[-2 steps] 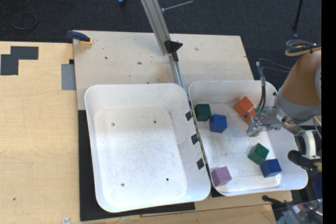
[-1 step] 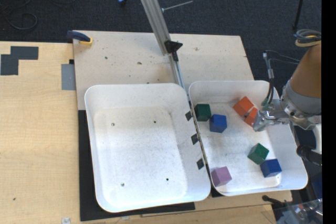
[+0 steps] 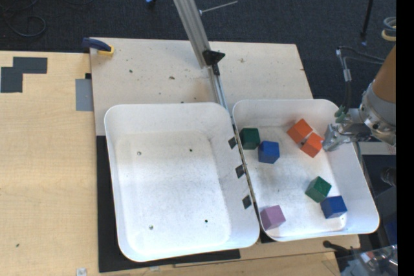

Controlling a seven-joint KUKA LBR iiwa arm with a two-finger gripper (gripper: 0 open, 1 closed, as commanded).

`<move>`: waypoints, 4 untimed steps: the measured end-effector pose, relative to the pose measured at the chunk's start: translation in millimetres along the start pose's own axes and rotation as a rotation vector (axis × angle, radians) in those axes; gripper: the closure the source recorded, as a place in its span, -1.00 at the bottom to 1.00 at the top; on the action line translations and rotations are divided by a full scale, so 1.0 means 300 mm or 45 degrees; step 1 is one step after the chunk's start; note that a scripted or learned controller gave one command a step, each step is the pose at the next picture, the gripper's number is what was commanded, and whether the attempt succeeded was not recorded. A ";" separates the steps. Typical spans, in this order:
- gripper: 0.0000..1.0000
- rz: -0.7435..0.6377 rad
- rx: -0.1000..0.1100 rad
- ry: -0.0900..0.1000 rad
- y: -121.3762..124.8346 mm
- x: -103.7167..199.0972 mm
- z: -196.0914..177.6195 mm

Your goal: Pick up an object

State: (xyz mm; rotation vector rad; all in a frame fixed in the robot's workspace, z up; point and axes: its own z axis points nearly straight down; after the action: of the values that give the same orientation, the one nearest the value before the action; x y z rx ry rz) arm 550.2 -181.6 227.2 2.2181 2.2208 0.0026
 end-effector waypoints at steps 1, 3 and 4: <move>1.00 -0.005 0.006 0.005 -0.009 0.178 -0.028; 1.00 -0.004 0.011 0.004 0.018 0.524 -0.009; 1.00 -0.003 0.012 0.004 0.038 0.711 0.026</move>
State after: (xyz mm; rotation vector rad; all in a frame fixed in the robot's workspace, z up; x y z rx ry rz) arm 561.2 31.6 219.1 2.2211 2.2299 -0.0042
